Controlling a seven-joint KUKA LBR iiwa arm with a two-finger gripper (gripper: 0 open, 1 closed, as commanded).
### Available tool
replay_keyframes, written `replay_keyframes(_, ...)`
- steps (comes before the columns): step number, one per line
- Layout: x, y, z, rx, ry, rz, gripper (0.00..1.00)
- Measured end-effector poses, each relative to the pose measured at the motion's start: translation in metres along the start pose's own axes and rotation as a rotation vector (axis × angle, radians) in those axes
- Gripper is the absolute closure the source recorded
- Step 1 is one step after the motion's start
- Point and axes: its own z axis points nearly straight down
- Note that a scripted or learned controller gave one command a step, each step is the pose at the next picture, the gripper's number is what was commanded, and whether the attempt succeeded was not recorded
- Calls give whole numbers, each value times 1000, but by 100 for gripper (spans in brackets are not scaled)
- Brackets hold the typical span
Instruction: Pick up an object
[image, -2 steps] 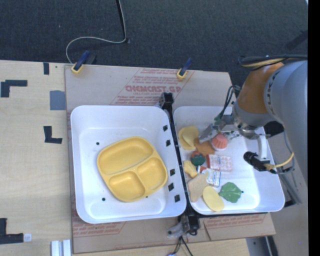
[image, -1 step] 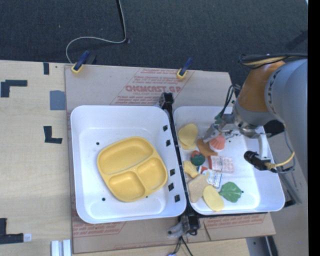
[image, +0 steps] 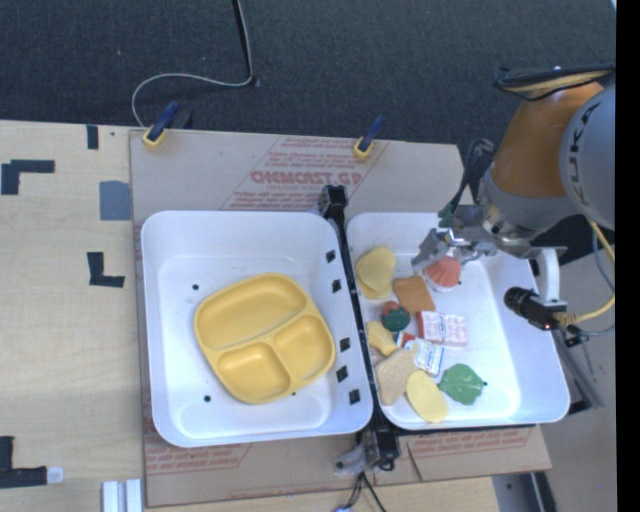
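Note:
My gripper (image: 448, 252) hangs over the upper part of the right bin (image: 520, 340), under the grey arm with its orange band. An orange-red rounded piece (image: 443, 271) sits right below the gripper, touching or nearly touching it. I cannot tell whether it is being held or is resting on the bin floor. Close by lie a pale yellow round piece (image: 377, 268) to the left and a brown-orange slab (image: 413, 293) just below.
The right bin also holds a green-and-red bit (image: 395, 319), a red-white packet (image: 444, 327), a white packet (image: 428, 357), a tan slice (image: 396, 373), a yellow oval (image: 427, 397) and a green leaf (image: 460, 383). A yellow divided plate (image: 263, 337) lies in the left bin (image: 165, 300).

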Motion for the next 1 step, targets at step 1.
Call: replay_keyframes(1, 59, -27, -28, 4, 1, -2, 100)
